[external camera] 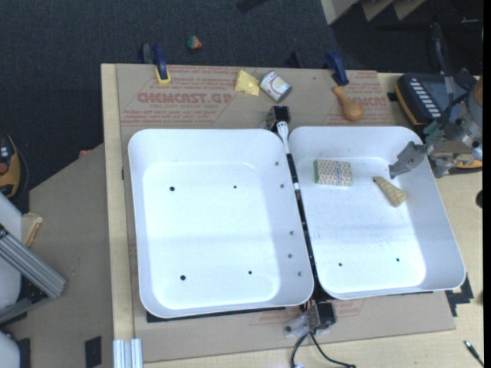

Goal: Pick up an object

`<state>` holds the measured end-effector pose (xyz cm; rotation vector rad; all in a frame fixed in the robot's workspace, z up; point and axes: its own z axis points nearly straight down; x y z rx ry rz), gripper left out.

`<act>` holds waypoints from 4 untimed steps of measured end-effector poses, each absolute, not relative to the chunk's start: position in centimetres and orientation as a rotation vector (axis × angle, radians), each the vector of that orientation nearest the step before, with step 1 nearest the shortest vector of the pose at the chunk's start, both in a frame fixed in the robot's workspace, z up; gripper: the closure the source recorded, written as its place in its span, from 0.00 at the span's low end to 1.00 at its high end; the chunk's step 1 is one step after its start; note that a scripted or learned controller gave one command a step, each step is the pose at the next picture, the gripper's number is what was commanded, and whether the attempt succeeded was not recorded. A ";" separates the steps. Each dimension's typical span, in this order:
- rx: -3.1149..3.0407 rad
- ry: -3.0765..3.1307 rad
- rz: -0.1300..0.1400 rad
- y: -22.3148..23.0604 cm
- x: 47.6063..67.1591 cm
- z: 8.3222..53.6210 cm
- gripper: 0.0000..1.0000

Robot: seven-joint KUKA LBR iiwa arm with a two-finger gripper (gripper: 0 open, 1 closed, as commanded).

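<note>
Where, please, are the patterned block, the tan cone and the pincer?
Block (333,172): camera view, middle of its top face.
Cone (390,191): camera view, middle of its body.
Pincer (402,164): camera view, at its fingertips.

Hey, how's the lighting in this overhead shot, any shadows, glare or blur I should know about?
In the camera view: light is even, with a soft grey shadow band across the lower half of the left white plastic bin; the right white bin looks bright, without harsh glare; the grey two-finger gripper at the right bin's upper edge looks slightly soft; the small patterned rectangular sponge stays sharp.
</note>
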<state>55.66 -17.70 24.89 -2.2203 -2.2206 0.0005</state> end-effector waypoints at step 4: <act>-2.206 -2.222 0.006 -9.4 47.8 31.5 1.00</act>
